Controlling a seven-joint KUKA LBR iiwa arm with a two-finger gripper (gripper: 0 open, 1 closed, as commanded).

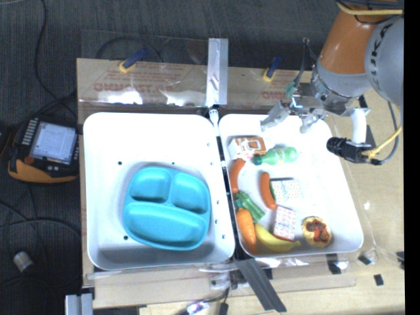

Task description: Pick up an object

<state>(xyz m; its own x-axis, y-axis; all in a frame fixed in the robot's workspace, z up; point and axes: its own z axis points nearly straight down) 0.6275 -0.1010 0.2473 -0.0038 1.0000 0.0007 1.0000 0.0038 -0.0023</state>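
My gripper hangs over the far edge of the right bin, fingers spread open with nothing between them. Just below it in the bin lie a green bottle-shaped toy and a small orange-and-white box. Further toward the front are a red sausage, an orange-red sausage, two patterned cartons, a carrot with green top, a banana and a small pastry.
The left bin holds a blue divided plate. A metal divider bar stands at the back between the bins. Yellow-blue clamps sit on the back board. A handheld device lies off the bench at left.
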